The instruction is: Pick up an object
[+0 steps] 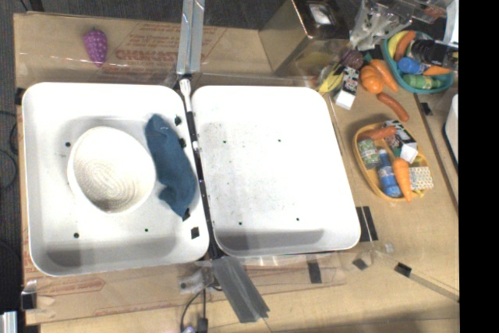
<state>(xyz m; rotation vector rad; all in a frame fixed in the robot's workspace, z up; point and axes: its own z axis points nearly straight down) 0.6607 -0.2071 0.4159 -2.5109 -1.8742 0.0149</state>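
Gripper (373, 26) parked off the bins over the bench's far right corner, finger state unreadable. Blue cloth (171, 164) sits against left bin's (35, 168) right wall, touching white hat (113, 169).

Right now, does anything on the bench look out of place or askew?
Yes. A purple toy lies alone on the cardboard behind the left bin, outside both bins. Inside that bin, a blue cloth lies crumpled beside the white hat.

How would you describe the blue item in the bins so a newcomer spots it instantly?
Look at the left bin. Along its right side, against the divider, lies a crumpled dark blue cloth. Its neighbour, a round white woven object, is pale and disc-shaped, while the cloth is dark, long and floppy.
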